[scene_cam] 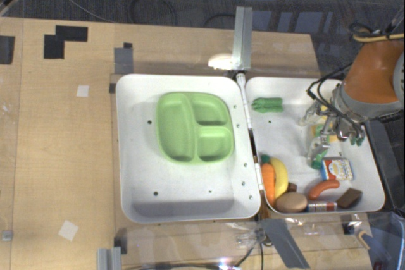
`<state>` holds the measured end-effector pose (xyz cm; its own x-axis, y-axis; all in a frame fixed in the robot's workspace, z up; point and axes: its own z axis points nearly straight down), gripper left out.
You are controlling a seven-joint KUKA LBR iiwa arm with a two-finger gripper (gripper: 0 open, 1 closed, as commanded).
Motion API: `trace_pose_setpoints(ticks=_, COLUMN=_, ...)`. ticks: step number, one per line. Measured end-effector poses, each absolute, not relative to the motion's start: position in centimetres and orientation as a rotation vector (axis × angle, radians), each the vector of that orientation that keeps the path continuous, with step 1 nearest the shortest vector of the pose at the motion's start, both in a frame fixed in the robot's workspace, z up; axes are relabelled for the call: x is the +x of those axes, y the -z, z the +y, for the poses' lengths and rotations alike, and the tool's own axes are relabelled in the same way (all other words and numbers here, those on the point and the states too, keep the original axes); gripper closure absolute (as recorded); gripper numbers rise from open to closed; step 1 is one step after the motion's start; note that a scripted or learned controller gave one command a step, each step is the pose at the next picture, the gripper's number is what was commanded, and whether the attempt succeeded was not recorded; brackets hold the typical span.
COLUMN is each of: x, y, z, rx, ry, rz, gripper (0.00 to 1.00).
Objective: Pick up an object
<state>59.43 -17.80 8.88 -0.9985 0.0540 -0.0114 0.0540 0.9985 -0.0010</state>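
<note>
My gripper hangs over the right side of the right bin, under the grey arm with its orange band. Just below its tip lies a small green thing, and whether the two touch is unclear. Right beside it is a white carton. Along the bin's front edge lie a red sausage, a brown block, a tan round piece, a banana and a carrot. A green pod-like toy rests alone at the bin's back left.
The left bin holds a green divided plate. A metal post stands behind the wall between the bins. Cables hang around the wrist. Bare white floor lies in the middle of the right bin.
</note>
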Motion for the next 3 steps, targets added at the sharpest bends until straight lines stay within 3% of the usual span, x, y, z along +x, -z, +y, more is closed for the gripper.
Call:
trace_pose_setpoints(ticks=1, x=54.9, y=-9.0, z=-17.3, rx=0.155, ry=0.002, rz=3.124, gripper=0.00)
trace_pose_setpoints(ticks=2, x=56.9, y=-9.0, z=-14.6, rx=0.221, ry=0.001, rz=3.120, gripper=0.00)
trace_pose_setpoints(ticks=3, x=57.3, y=-10.3, z=-14.5, rx=0.211, ry=0.003, rz=3.111, gripper=1.00)
